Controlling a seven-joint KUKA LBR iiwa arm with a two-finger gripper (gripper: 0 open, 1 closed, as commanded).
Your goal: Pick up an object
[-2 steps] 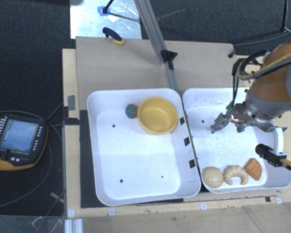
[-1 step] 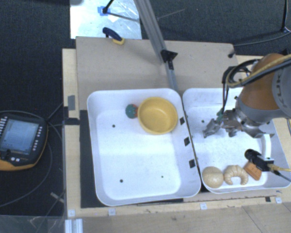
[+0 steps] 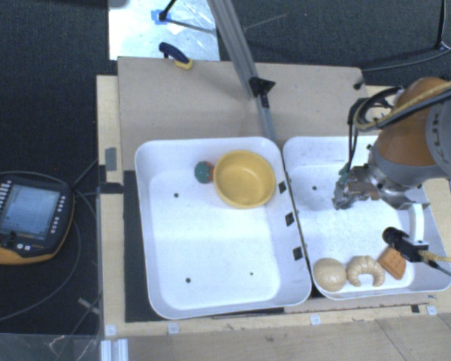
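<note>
Croissant (image 3: 366,270) pale tan, curved, beside round bun (image 3: 330,274).

No lettering, number, brand or sign can be read anywhere on the bench. The teach pendant (image 3: 26,218) lying on the dark floor at the far left shows a lit screen, but whatever is displayed on it is too small and blurred to make out, and the buttons beside the screen carry no markings that can be told. The two white bins, left (image 3: 158,292) and right (image 3: 304,145), bear small dark spots rather than print. The black clips (image 3: 289,219) on the rim between the bins carry no label that can be read at this size.
</note>
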